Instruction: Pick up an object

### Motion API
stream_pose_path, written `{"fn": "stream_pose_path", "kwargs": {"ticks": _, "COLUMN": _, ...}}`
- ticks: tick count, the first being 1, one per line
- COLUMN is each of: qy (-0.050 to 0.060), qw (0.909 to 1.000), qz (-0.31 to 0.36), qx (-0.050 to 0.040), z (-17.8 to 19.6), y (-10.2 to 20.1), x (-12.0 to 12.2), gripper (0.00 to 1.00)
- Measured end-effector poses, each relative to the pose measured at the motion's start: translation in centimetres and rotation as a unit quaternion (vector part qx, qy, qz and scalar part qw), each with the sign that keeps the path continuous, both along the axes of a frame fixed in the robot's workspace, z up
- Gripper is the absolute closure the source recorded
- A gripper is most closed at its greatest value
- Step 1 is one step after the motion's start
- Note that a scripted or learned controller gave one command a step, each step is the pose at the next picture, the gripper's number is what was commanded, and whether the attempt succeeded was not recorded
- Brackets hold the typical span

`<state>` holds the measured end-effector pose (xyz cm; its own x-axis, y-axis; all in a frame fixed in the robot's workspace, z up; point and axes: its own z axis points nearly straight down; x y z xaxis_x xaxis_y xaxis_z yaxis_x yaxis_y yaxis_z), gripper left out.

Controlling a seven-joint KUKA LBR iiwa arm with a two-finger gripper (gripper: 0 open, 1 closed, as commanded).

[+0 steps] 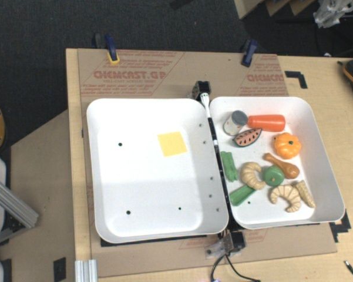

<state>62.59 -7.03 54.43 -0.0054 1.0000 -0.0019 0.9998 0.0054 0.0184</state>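
A brown cardboard sheet (182,69) printed with faint red lettering covers the bench (47,157), held at its far edge by two blue clamps (110,47), and dark carpet-like floor (76,10) lies beyond it. Two shallow white bins sit side by side on the sheet, touching along their inner rims. The left bin (106,157) holds a flat yellow square (172,144) near its far right part. The right bin (317,151) holds the toy foods: a grey can (237,120) beside an orange carrot-like piece (266,122), a watermelon slice (247,137) just in front of them, a small orange pumpkin (286,145), a brown drumstick (282,165), a green round piece (274,176), a green stick (228,165) along the inner rim, a tan curled pastry (252,175), another green piece (241,195) and a croissant (288,197) with a corn-like piece (306,194) near the front. Black cables (235,263) trail from the front edge between the bins. At the left edge stand an aluminium rail (12,201) and white shapes. The claw's state cannot be told.
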Motion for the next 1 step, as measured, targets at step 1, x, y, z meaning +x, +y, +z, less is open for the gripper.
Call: {"fn": "stream_pose_path", "kwargs": {"ticks": 1, "qy": 0.017, "qw": 0.9998, "qz": 0.001, "qx": 0.0023, "z": -13.22, "y": 6.92, "x": -4.86, "gripper": 1.0}}
